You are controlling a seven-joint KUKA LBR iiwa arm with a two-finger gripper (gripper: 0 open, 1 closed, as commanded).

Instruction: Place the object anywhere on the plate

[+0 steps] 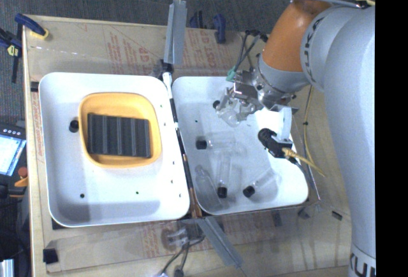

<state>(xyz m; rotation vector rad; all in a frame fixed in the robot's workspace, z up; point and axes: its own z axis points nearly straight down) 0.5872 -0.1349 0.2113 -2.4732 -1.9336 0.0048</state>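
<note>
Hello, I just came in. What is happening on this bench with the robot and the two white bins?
A grey KUKA arm reaches in from the right, and its hand hangs over the far part of the right bin. That bin holds several clear plastic bottles with black caps; one clear item sits right at the hand, but a grasp cannot be confirmed. The yellow plate with a dark ridged insert lies in the left bin, and no bottle is on it yet.

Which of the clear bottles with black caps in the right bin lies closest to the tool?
The clear bottle at the bin's far side, right under the tool. The other bottles lie toward the near side.
</note>
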